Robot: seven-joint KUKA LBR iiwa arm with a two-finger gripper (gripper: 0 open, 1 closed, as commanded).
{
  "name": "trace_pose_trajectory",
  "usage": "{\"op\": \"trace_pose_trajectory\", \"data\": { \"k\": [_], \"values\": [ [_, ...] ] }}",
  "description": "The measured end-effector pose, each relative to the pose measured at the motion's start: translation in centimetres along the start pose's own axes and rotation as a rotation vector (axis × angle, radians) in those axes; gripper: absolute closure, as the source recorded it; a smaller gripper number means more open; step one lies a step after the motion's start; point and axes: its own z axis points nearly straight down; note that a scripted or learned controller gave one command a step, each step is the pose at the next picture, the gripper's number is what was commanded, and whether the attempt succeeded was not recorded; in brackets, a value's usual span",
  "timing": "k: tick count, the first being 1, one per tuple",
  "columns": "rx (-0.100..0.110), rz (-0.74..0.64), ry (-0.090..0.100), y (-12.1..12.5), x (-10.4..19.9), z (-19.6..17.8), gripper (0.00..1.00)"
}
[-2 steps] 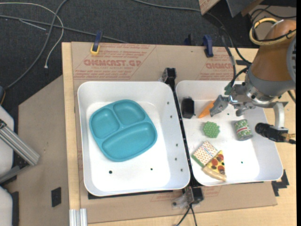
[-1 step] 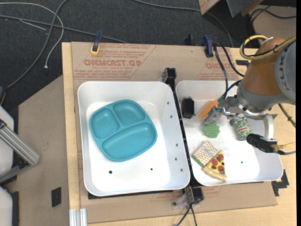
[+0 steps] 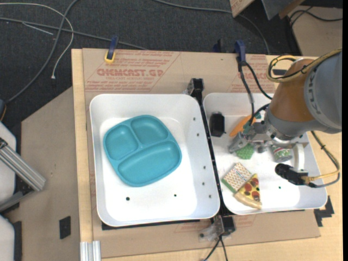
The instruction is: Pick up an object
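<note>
Overhead: two white bins side by side on tabletop. Left bin (image 3: pixel 109 200) holds one teal divided plate (image 3: pixel 142 149), near its centre. Right bin (image 3: pixel 293 200) holds one pizza slice (image 3: pixel 249 190) by near edge, one patterned square (image 3: pixel 236 175) touching it, one black block (image 3: pixel 217 124) by left wall, one orange stick (image 3: pixel 239 126), one green piece (image 3: pixel 244 152). Jaws (image 3: pixel 251 140) low over green piece; opening cannot tell.

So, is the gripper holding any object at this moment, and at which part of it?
It cannot be told. The gripper is low in the right bin, over a small green object, but the arm hides whether anything is gripped.
</note>
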Motion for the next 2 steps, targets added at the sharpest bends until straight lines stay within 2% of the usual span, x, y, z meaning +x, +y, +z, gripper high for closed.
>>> {"op": "trace_pose_trajectory", "data": {
  "k": [1,2],
  "values": [
    [-0.005,0.0,-0.001,0.1,0.0,-1.4,1.0],
    [-0.012,-0.002,-0.003,0.7,-0.1,-7.8,1.0]
  ]
}}
